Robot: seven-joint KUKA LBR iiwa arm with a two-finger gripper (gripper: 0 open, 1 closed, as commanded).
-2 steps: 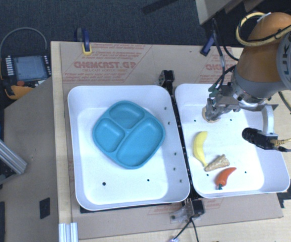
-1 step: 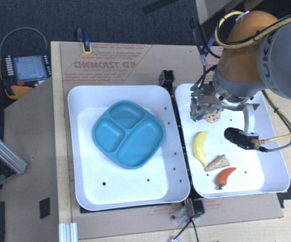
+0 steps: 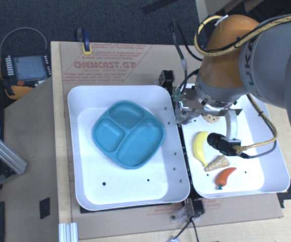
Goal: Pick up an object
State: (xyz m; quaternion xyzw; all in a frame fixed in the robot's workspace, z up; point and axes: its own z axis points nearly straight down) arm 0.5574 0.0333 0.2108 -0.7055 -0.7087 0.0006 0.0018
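The arm reaches in from the right, its orange band above the right bin (image 3: 266, 185). My gripper (image 3: 186, 109) hangs low at that bin's upper left corner, close to the wall between the two bins. A yellow banana (image 3: 200, 146) lies just below it. A tan wedge (image 3: 217, 163) and a red chili pepper (image 3: 225, 176) lie further toward the front. A pale cookie with dark dots (image 3: 212, 118) peeks out from under the wrist. Nothing shows in the gripper's grasp.
The left bin (image 3: 85, 180) holds a blue divided plate (image 3: 129, 134) near its middle. A cardboard sheet (image 3: 110, 62) lies behind the bins. Cables run behind the right bin.
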